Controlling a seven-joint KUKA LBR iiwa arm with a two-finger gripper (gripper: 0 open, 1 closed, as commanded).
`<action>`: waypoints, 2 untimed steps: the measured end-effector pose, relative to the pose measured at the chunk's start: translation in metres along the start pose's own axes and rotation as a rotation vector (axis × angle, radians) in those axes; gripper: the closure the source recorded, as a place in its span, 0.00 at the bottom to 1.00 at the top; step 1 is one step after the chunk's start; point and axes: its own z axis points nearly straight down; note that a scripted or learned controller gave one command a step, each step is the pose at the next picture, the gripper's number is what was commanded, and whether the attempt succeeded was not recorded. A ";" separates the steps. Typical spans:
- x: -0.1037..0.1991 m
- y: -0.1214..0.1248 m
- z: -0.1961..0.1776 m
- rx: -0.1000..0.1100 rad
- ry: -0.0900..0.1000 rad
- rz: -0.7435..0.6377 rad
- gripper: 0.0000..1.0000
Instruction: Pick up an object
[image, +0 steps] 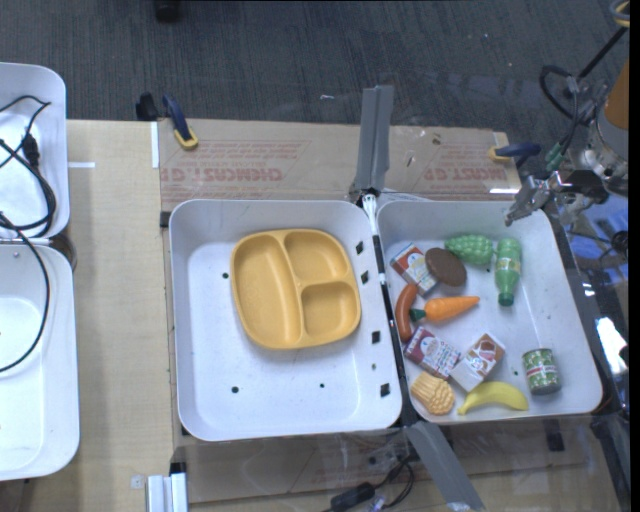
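**Arm poised at the far right corner of the toy-food bin**

The left bin is the landmark here. It holds a yellow divided plate, lying flat in its upper middle.

Touching the left bin's right wall is the right bin, crowded with toy food. Beyond that bin's far right corner, well apart from the left bin, the arm reaches in, and its gripper hangs over the bin's rim. It is too small and cluttered to tell how far it is spread; nothing shows in its grasp.

Among the toys, nearest the left bin lies a red sausage, with an orange carrot just beside it on the far side. Above these sit a small red carton and a brown oval piece; further right are a green corn cob and a green bottle. Toward the near edge are two more cartons, a yellow banana, a yellow ridged piece, and, farthest from the left bin, a green can.
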 end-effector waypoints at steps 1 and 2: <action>0.089 -0.097 0.123 0.002 0.001 -0.208 0.00; 0.061 -0.068 0.164 0.000 0.000 -0.253 0.00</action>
